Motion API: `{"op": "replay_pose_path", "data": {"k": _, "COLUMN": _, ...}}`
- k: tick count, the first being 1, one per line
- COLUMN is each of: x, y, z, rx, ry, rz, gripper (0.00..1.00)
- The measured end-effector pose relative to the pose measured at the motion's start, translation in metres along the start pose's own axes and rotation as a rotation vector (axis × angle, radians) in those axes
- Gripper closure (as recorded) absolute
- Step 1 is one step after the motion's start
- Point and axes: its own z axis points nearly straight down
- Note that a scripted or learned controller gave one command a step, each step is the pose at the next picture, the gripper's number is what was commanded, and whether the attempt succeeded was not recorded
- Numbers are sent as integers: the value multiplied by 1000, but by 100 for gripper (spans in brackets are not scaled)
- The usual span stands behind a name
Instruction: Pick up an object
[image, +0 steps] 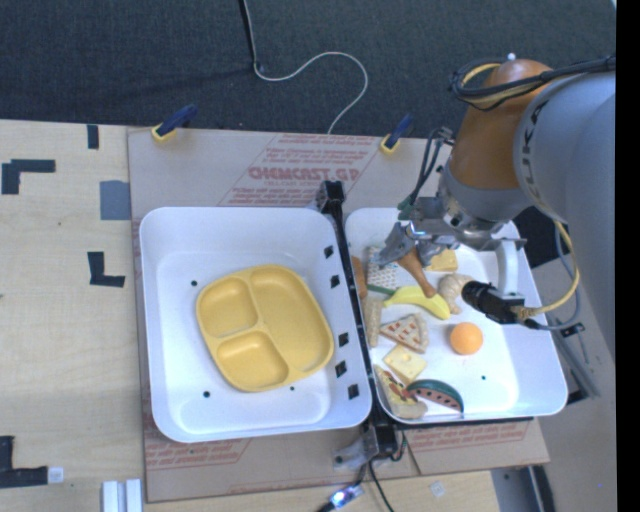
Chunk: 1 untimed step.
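Toy banana (421, 299): likeliest pick candidate, lying in the right bin (528, 385) near its middle, just toward the near side of the gripper (400, 246) as seen from the camera. Long axis roughly across the bin, left to right, the right end dipping slightly toward the near rim. Gripper stationed over the far left part of the same bin, close to the wall shared with the left bin (160, 300); opening state not readable from this view, and nothing seen held. Approach judged short: a small shift toward the near rim, then descent, with closure across the banana's narrow width rather than along its length. Obstruction: an orange stick-shaped item, possibly a toy carrot (419, 273), slanted between gripper and banana and touching or overlapping the banana's far edge; risk of catching both or nudging one aside. Pale rounded piece (452, 290) just beside the banana's right end. Toy sandwich wedge (405, 331) just on the near side of the banana, a yellow cheese-like square (405, 362) beyond that, and a watermelon slice (437, 396) against the near wall. Orange ball (466, 339) well clear to the right, isolated, an easier but rollable alternative. Yellow compartment plate (265, 328) in the left bin, well apart and of no concern to the move.
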Motion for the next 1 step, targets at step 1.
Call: {"op": "replay_pose_path", "data": {"k": 1, "x": -2, "y": -7, "z": -3, "rx": 4, "ry": -1, "rz": 6, "gripper": 100}}
